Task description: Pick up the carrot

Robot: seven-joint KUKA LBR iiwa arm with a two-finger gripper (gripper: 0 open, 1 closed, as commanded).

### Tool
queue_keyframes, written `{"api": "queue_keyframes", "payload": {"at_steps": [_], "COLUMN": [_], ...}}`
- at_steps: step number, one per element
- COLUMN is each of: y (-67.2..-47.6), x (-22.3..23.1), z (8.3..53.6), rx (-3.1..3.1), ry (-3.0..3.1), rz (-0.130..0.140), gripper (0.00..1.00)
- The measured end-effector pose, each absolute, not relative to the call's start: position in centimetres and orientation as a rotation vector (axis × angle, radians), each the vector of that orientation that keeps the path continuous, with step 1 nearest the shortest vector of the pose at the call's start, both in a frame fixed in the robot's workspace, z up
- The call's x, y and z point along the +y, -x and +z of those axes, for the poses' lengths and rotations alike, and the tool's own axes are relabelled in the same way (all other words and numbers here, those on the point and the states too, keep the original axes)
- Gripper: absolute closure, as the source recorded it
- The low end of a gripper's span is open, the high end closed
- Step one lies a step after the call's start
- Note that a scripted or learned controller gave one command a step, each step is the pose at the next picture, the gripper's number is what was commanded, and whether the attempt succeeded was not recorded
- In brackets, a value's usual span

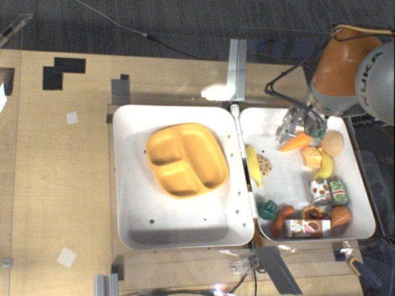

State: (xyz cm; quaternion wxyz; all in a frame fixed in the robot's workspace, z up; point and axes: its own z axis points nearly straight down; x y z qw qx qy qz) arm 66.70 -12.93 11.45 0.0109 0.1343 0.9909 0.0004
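A plate is lying mid left bin; a carrot is sitting near the right bin's far edge.

Orange carrot, yellow tray

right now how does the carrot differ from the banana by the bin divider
The carrot is orange and tapers to a point; the banana is yellow and gently curved. The carrot lies near the back of the right bin, just under the gripper, pointing left; the banana lies along the bin's left wall, away from the arm. Both are elongated and rest on the bin floor.
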Motion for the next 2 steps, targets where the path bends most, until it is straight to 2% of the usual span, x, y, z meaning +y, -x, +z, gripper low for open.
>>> {"api": "queue_keyframes", "payload": {"at_steps": [1, 2], "y": [-64.0, -58.5], "x": [-11.6, -12.3], "z": [22.6, 9.6], "rx": [3.063, 3.046], "ry": [-0.596, -0.757], "rz": [0.003, 0.001], "gripper": [1.0, 1.0]}}
